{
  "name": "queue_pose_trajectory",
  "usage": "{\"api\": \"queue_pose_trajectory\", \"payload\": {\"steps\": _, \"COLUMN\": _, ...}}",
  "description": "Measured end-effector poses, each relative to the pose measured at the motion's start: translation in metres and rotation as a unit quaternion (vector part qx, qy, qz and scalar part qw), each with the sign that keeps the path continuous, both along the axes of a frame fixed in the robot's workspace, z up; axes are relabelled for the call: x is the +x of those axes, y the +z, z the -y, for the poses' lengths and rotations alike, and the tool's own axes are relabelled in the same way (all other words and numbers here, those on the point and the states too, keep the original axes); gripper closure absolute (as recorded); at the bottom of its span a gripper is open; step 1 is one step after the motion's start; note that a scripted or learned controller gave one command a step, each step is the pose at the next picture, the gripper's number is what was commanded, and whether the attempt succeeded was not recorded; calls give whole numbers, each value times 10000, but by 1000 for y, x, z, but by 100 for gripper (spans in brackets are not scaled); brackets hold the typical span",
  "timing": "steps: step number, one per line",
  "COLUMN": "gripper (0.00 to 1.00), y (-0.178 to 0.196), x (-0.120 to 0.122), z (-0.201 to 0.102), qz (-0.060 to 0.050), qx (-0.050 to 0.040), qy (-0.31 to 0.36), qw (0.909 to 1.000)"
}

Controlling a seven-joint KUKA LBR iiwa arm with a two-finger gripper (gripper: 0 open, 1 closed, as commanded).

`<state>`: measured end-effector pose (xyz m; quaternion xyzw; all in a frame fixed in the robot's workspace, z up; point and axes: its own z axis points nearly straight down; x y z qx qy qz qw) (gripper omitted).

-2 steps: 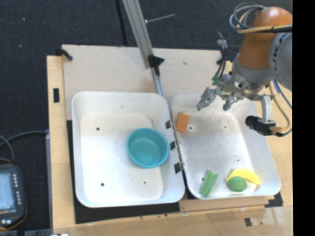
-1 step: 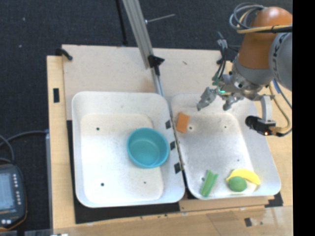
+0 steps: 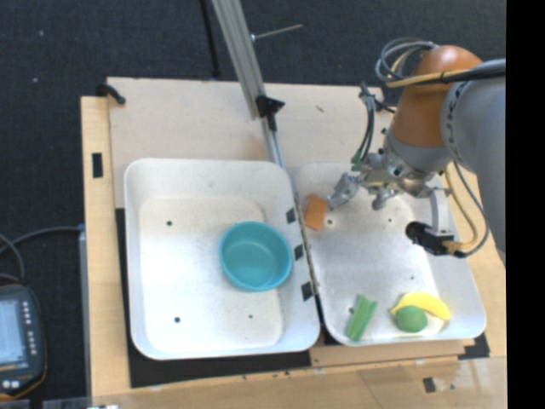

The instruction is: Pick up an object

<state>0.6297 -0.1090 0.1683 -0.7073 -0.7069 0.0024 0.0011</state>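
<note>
An orange block [image 3: 314, 213] is seen at the left edge of the right bin [image 3: 383, 267], just beside the divide w/ the left bin [image 3: 170, 220]. The gripper [image 3: 364, 191] hangs near it, to its right, apart from it; fingers [image 3: 343, 189] look spread, nothing between them. Wrist detail is blurred by cables. Near the right bin's front edge a green stick [image 3: 361, 317] is seen, plus a green ball [image 3: 410, 319] partly covering a yellow piece [image 3: 430, 305]. A blue bowl [image 3: 255, 256] is seen in the left bin.
</note>
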Motion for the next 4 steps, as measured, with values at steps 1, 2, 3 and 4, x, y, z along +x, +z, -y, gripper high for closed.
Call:
{"api": "queue_pose_trajectory", "payload": {"steps": 1, "gripper": 0, "y": -44, "x": -1, "z": 8, "qz": 6, "qx": -3, "qy": -4, "qw": 10000}}
{"api": "queue_pose_trajectory", "payload": {"steps": 2, "gripper": 0, "y": -68, "x": -2, "z": 9, "qz": 15, "qx": -3, "qy": -11, "qw": 10000}}
{"api": "queue_pose_trajectory", "payload": {"steps": 3, "gripper": 100, "y": -56, "x": 0, "z": 10, "qz": 44, "qx": 0, "qy": -32, "qw": 10000}}
{"api": "queue_pose_trajectory", "payload": {"steps": 4, "gripper": 100, "y": 9, "x": -1, "z": 11, "qz": 64, "qx": 3, "qy": -20, "qw": 10000}}
